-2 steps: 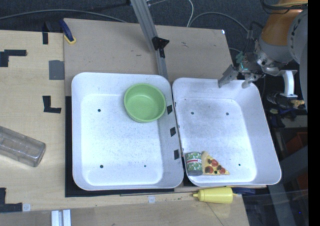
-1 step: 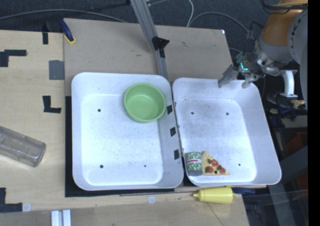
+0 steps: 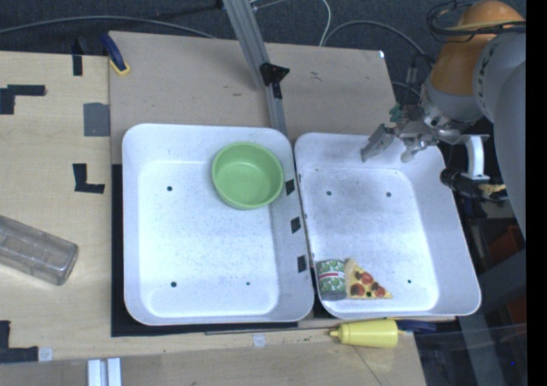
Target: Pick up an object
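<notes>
While the gripper (image 3: 391, 147) hung with its fingers spread and holding nothing over the far edge of the right bin (image 3: 444, 231), the nearest things to pick lay toward the near edge: one small can (image 3: 331, 279) touching one pizza slice (image 3: 368, 283). One green bowl (image 3: 248, 175) sat in the left bin (image 3: 154, 231); one yellow bottle (image 3: 369, 333) lay outside, long axis left-right.

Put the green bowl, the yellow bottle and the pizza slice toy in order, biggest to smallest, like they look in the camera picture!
1. Green bowl, easily the biggest.
2. Yellow bottle.
3. Pizza slice toy, smallest, though it looks close to the bottle in size.
</notes>
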